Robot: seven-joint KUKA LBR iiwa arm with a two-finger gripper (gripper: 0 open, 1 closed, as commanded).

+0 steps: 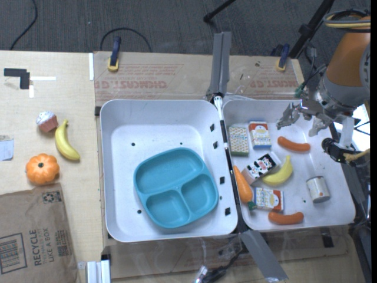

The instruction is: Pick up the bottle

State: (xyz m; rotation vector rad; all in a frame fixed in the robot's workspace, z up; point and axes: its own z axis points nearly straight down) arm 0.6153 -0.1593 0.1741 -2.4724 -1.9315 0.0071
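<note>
- Gripper (301, 121): two metal fingers hang spread apart over the far right part of the right-hand shallow white bin (344, 208), with nothing between them.
- Small pale cylindrical bottle (318, 189): the likeliest match for the task's thing. It lies on its side on bare bin floor near the right wall, nearer to the viewer than the gripper and well apart from it.
- Step in hand, as judged: approach. The arm should travel toward the near side, centre over the cylinder, and turn the fingers so they close across its short width, not along its length. A rounded body lying flat may roll, so a straight descent with the opening kept wide seems wise.
- Neighbours: a curved yellow toy banana (280, 173) lies to the bottle's left, apart from it. A red toy sausage (293, 145) lies farther back, just below the fingers. A second reddish sausage (285, 217) lies by the near rim. None touches the bottle, so the approach looks uncluttered.
- Farther left in the same bin: a black-and-white cow-patterned carton (261, 165), a small printed juice box (270, 199) and an orange toy carrot (242, 184).
- Left-hand white bin (109, 175): holds a blue plastic divided plate (177, 187).
- Hard to make out: the bottle is small, so its cap end and label cannot be read. Its identity as a bottle and not a can is uncertain. The fingertips blur into the surrounding metalwork and cables, and their height above the bin floor cannot be told.
</note>
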